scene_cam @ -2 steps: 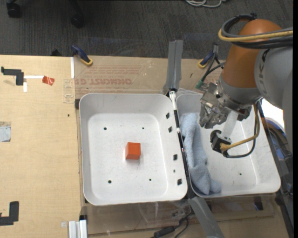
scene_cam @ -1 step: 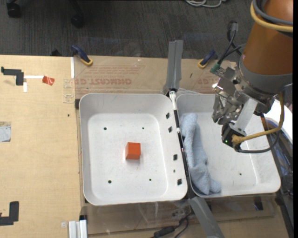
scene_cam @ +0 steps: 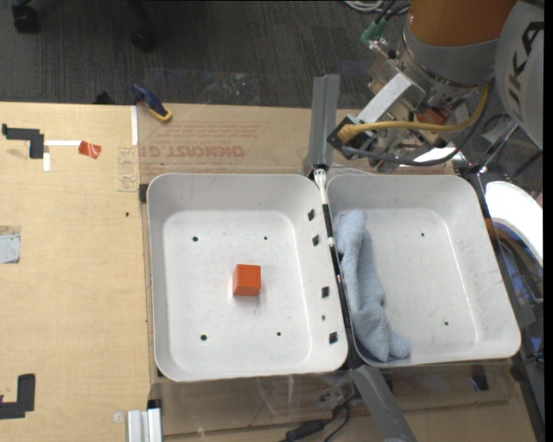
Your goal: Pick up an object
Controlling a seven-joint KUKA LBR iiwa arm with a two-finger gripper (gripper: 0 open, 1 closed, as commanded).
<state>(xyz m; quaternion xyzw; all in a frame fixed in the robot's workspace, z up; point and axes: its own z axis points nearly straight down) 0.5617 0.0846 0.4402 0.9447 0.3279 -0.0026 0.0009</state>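
An orange-red block [scene_cam: 247, 280] lies near the middle of the left white bin [scene_cam: 173, 345]. A crumpled light blue-grey cloth [scene_cam: 365, 289] stretches along the left side of the right white bin [scene_cam: 484, 259], from near its back to its front corner. The arm's wrist, with its orange band [scene_cam: 454, 19], hangs above the back edge of the right bin at the top right. Cables and brackets crowd the space below the wrist, well away from both the block and the cloth.
A grey divider bar [scene_cam: 325, 121] rises between the bins at the back. Cardboard [scene_cam: 216, 142] lies behind the left bin. A wooden bench top [scene_cam: 69, 276] spreads to the left, with a small red piece [scene_cam: 89, 149] and a blue-and-yellow clamp [scene_cam: 151, 102].
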